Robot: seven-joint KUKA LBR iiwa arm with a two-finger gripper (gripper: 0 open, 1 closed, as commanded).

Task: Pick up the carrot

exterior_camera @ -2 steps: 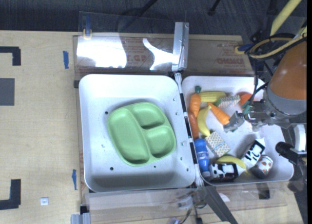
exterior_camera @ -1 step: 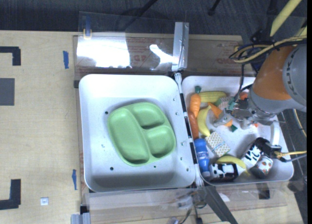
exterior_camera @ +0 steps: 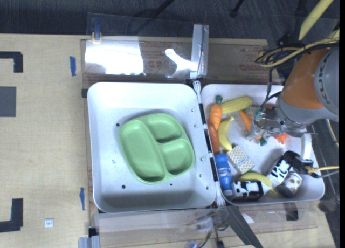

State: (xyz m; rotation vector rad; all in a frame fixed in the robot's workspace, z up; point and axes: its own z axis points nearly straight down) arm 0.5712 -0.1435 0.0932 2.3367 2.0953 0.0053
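Counter (exterior_camera: 38, 150): pale wood-grain top, black corner marks and blue tape tabs along its left part; it carries two shallow white bins side by side.
Room: dark carpeted floor beyond the counter's far edge, crossed by black stand legs; a yellow bar slants in at the upper right.
Arm (exterior_camera: 312, 88): grey with an orange band, entering from the right and bent down over the right bin's far half; yellow and black cables loop beside it.
Pincer (exterior_camera: 265, 128): low over the right bin, amid small orange and green pieces; whether it is wide, narrow or gripping anything cannot be told, since the wrist hides the tips.
Left bin (exterior_camera: 102, 101): holds a green divided tray (exterior_camera: 156, 147) with three compartments, lying at a tilt in the middle.
Right bin (exterior_camera: 315, 190): crowded.
Right bin, near end: a black-and-white cow-patterned toy (exterior_camera: 247, 188), a banana (exterior_camera: 257, 178), a black-and-white mug-like item (exterior_camera: 284, 172), a blue bottle (exterior_camera: 223, 169) by the left wall.
Right bin, middle: a checkered pale block (exterior_camera: 240, 158), a second banana (exterior_camera: 224, 132) curving upward.
Carrot (exterior_camera: 215, 125): orange, lying lengthwise against the right bin's left wall, touching the second banana, left of the pincer and apart from it.
Right bin, far end: a corn cob (exterior_camera: 236, 104) just beyond the carrot's tip.
Back edge: a clear panel (exterior_camera: 140, 53) glinting behind the left bin.
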